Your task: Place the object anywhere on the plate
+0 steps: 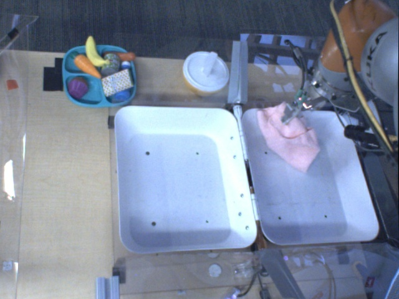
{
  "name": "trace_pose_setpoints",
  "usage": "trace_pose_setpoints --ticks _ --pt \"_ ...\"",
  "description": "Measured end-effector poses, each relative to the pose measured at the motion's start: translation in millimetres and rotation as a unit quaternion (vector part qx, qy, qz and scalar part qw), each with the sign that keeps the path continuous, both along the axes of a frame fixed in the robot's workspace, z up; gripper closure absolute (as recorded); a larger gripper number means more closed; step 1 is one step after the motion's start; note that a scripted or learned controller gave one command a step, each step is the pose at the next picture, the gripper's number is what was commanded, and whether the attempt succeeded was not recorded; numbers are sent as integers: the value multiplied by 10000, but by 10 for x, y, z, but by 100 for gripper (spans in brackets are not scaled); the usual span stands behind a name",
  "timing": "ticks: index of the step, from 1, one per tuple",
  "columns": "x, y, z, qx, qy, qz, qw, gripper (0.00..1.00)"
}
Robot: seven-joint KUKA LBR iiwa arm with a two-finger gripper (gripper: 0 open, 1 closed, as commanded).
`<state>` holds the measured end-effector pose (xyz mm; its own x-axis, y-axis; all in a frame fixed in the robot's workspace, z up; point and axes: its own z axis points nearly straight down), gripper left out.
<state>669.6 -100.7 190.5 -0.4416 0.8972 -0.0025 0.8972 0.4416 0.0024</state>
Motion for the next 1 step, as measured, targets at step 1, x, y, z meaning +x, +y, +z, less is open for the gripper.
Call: trace_pose_setpoints --ticks 1 --pt "17 20 351 2 -13 36 10000 100"
